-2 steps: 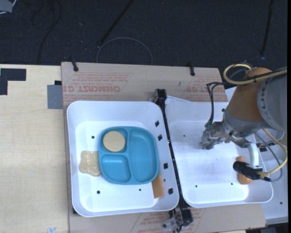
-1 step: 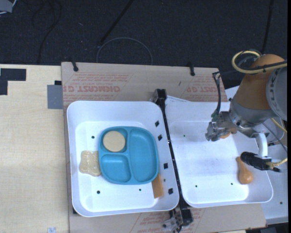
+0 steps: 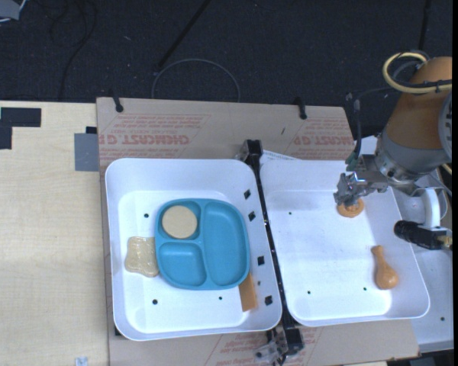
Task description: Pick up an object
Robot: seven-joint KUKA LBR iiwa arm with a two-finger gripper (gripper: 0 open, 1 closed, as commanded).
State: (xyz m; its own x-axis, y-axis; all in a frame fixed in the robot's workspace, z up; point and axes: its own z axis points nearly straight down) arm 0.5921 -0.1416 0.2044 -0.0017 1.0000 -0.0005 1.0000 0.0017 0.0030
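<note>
Bench (image 3: 38, 227): pale wood, carrying a cardboard sheet (image 3: 214, 132) on which the two bins sit side by side, probably to keep them from sliding.
Left bin (image 3: 126, 185): holds the bulkier items, grouped around its middle, well apart from the arm.
Right bin (image 3: 313, 280): the working bin, nearest the arm's reach from 3 o'clock.
Arm (image 3: 416, 128): leans in over the right bin's 1 o'clock corner, wrist angled down toward the floor of the bin.
Blue tray (image 3: 214, 250): three compartments; a round tan disc (image 3: 179, 221) rests in the compartment at its 10 o'clock.
Gripper (image 3: 351, 197): low over the orange piece; whether the fingers stand open or closed on it, I cannot tell.
Drumstick-shaped toy (image 3: 383, 269): lies loose at the right bin's 4 o'clock, apart from the gripper.
Pale sponge-like piece (image 3: 141, 256): touching the tray's 9 o'clock edge.
Brown strip (image 3: 248, 293): at the tray's 5 o'clock corner.
Orange piece (image 3: 351, 209): the likely target, directly under the gripper at the right bin's 1 o'clock, on the bin floor as far as one can judge.
</note>
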